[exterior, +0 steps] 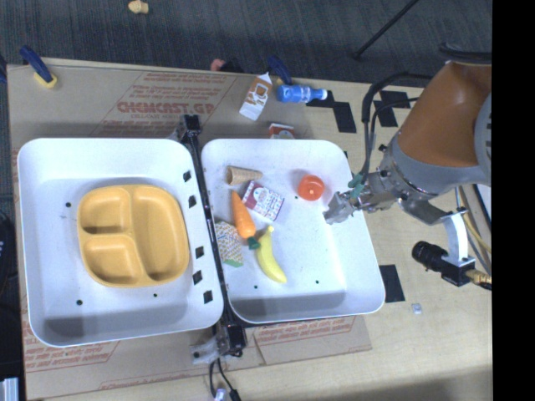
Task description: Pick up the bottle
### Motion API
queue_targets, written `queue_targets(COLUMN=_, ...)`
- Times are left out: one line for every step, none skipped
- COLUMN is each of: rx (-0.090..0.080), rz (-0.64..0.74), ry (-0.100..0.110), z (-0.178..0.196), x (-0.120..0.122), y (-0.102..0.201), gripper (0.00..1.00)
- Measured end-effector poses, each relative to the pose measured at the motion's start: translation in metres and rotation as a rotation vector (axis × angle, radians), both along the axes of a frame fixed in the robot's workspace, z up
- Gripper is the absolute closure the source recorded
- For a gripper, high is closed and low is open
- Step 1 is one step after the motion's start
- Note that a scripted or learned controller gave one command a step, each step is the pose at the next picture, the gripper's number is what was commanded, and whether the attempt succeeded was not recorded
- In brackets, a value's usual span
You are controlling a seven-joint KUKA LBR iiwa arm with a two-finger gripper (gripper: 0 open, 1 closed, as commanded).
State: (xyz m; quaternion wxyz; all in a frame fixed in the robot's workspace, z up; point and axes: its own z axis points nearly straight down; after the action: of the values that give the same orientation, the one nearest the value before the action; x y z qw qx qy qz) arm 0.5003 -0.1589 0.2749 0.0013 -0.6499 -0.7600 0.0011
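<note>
A small blue bottle [298, 93] lies on its side on the bench, behind the far edge of the right bin [361, 257] and outside it. My gripper [338, 208] hangs low over the right side of that bin, just right of an orange-red ball [311, 187]. It is well in front of the bottle and slightly to its right. Nothing shows in the gripper.
The right bin also holds a carrot [242, 215], a banana [270, 258], a small red-and-white carton [264, 201], a brown cone [243, 174] and a flat packet [228, 243]. A yellow divided plate [134, 232] sits in the left bin [33, 224]. Another carton [256, 98] lies left of the bottle.
</note>
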Motion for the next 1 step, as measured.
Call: queue_targets(rx=0.002, rz=0.252, ry=0.0, z=-0.0481, x=-0.0241, y=-0.0523, gripper=1.0)
